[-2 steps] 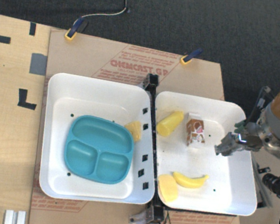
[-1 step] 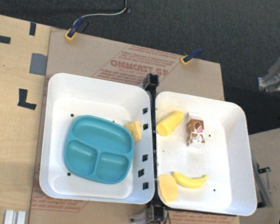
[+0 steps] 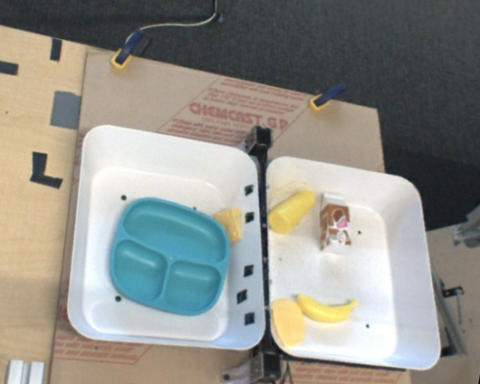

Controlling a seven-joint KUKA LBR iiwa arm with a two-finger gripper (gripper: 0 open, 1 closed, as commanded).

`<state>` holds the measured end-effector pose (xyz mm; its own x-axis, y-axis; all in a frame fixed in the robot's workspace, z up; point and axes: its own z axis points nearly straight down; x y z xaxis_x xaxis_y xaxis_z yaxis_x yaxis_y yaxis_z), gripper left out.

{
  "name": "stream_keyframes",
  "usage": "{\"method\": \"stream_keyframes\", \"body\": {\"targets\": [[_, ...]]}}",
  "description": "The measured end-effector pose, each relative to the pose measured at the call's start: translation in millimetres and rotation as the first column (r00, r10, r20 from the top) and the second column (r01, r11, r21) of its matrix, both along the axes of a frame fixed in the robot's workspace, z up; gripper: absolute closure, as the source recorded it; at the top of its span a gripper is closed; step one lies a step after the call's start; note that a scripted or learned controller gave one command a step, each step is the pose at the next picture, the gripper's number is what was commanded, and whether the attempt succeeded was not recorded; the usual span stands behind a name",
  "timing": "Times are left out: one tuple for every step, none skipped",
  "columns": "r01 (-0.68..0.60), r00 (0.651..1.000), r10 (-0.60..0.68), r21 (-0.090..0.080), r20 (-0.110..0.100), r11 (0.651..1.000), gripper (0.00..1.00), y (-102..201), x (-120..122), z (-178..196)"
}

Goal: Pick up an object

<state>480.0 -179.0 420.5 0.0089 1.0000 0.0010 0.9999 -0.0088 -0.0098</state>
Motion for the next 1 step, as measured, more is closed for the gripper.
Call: {"method": "stream_keyframes", "body": {"targets": [[-0.016, 1.0, 0.016, 0.004, -0.007, 1.0, 1.0, 84.7, 1.8, -163.7]]}}
